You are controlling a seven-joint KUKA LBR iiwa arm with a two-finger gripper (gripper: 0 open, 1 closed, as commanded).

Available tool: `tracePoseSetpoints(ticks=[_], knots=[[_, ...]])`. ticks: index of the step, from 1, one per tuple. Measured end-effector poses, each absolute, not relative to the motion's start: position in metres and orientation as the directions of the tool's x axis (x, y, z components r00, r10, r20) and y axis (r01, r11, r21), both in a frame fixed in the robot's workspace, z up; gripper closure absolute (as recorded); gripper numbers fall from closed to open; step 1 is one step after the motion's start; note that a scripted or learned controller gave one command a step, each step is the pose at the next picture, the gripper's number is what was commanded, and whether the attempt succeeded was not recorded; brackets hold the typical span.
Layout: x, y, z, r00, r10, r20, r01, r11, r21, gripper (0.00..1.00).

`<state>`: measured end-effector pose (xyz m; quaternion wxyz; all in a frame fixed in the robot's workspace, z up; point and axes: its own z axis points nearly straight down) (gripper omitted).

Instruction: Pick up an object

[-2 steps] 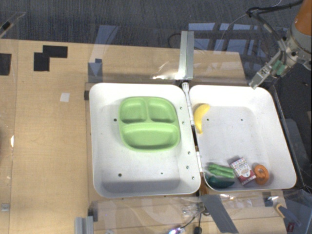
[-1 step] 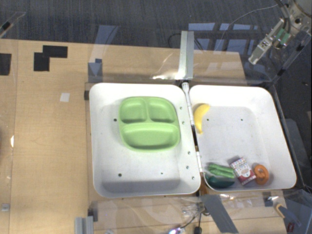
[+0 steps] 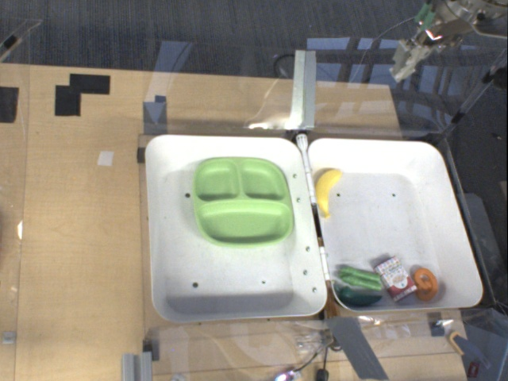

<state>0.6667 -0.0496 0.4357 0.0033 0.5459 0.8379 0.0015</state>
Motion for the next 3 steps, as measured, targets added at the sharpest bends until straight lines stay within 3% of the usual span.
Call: tracePoseSetpoints(ticks=[1, 2, 3], knots=[[0.669, -0.042, 0.436, -0.088, 0.996, -0.001, 0.996, 0.088, 0.006, 1.0], [0.669, -0.03, 0.435, 0.29, 0.957, 0.0, 0.957, -0.29, 0.004, 1.0], [0.669, 0.007, 0.435, 0.693, 0.721, 0.002, 0.721, -0.693, 0.002, 1.0]])
